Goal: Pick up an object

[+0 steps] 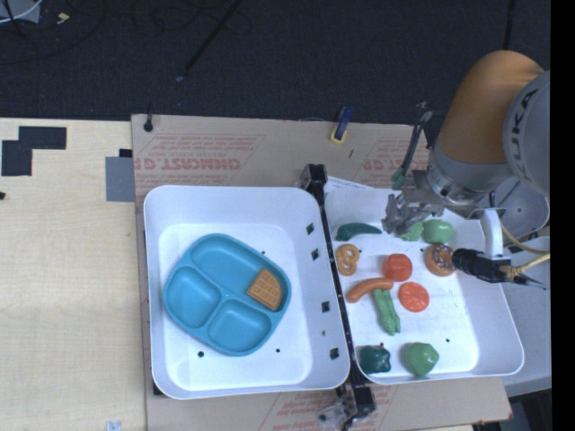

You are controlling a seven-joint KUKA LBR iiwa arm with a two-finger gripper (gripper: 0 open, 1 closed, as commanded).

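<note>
Two shallow white bins are being shown side by side on the bench, viewed from above at a slant. The left bin (171, 241) is being occupied by a blue divided plate (202, 290), and a waffle-patterned tan piece (265, 288) is being carried in the plate's right-hand compartment. The right bin (490, 330) is being filled with toy food. A dark green pod (358, 231) is lying at its far left, a pretzel (347, 258) is sitting just near of that, and an orange sausage (369, 287) is lying beside a red tomato (397, 266). A round red slice (413, 296) is resting to the right of the sausage, a light green bean-like piece (386, 311) is stretching toward the near side, and a dark green pepper (375, 358) and a green rounded piece (419, 358) are sitting along the near wall. A brown doughnut-like ring (439, 259) is lying near the right side, and a green round object (437, 232) is sitting just far of it. The arm is being brought in from the right, and the gripper (406, 218) is being held low over the far part of the right bin, directly against a small pale green piece (412, 233) just left of the green round object. Whether that piece is being grasped, or whether the hand is released or clenched, cannot be told.
</note>
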